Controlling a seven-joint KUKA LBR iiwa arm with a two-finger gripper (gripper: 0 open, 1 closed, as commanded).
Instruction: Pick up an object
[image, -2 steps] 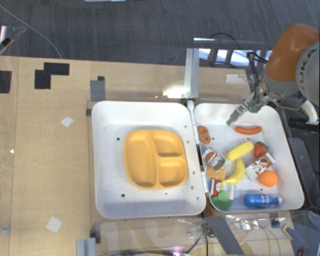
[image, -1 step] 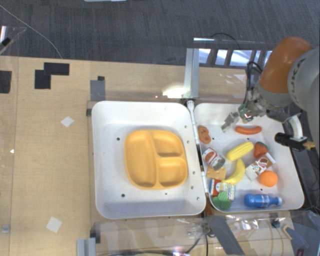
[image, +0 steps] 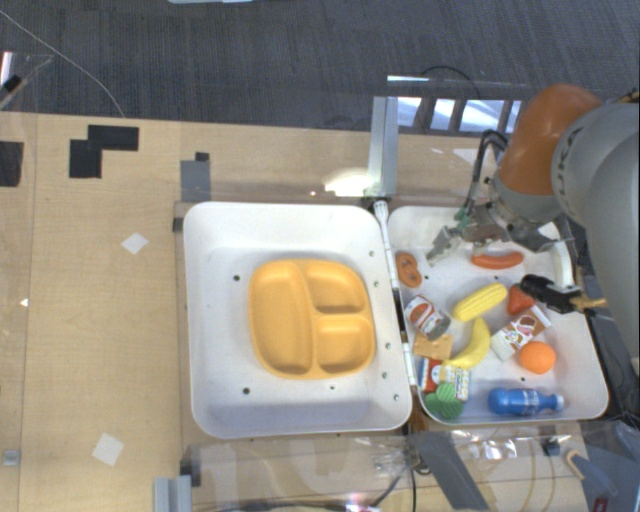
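My gripper (image: 447, 243) hangs over the far left part of the right bin (image: 600, 395), above bare white floor. Nothing shows between its tips. A red sausage (image: 497, 260) lies just to its right, and a red-brown oval piece (image: 408, 268) lies below it on the left. Further toward the front are a corn cob (image: 479, 300), a banana (image: 472, 345), a small can (image: 428, 318), an orange (image: 538, 357), a red-and-white carton (image: 520, 332) and a blue bottle (image: 525, 402).
The left bin (image: 215, 400) holds a yellow divided plate (image: 308, 318). A thin wall (image: 392, 290) separates the two bins. A green-topped item (image: 447, 398) and a tan slice (image: 432, 346) lie at the right bin's front left. The arm (image: 580, 150) covers the bin's far right corner.
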